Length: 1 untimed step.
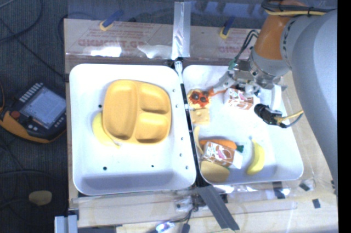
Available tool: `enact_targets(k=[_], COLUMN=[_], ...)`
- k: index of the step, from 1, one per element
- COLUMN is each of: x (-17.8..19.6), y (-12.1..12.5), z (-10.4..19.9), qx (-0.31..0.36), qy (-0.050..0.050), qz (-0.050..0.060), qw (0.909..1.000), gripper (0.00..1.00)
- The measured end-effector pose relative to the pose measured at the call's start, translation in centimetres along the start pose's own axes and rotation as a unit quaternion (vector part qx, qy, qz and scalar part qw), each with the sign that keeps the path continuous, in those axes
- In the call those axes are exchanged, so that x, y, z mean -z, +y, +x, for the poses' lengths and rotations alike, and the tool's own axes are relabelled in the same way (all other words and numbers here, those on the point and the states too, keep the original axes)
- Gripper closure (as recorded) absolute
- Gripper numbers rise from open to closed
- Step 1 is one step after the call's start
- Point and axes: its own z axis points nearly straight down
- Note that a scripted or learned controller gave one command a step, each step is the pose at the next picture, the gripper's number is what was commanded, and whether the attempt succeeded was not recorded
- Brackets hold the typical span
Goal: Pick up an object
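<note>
My gripper [242, 83] hangs low over the back part of the right bin [285, 133], at the end of the grey arm with the orange band [272, 40]. A small red-and-white packet [241, 100] lies just below and in front of it; I cannot see whether they touch. To its left sit a small orange toy [198, 97] and a pale yellow square slice [201, 116]. Near the bin's front lie a carrot [220, 145], a printed snack pack [219, 155], a tan bun [214, 172] and a yellow banana [255, 158].
The left bin [88, 171] holds a yellow divided tray [136, 111] with another banana [99, 131] partly under its left edge. A handheld pendant [35, 111] lies on the floor at the left. A black cable end [269, 114] dangles beside the gripper.
</note>
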Motion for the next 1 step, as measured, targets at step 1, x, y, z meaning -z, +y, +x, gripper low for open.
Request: enact_targets(k=[1], x=[-0.73], y=[2.67], z=[-1.89], qx=[0.055], qy=[0.011], qz=[0.011], qw=[0.9984], gripper=[0.0])
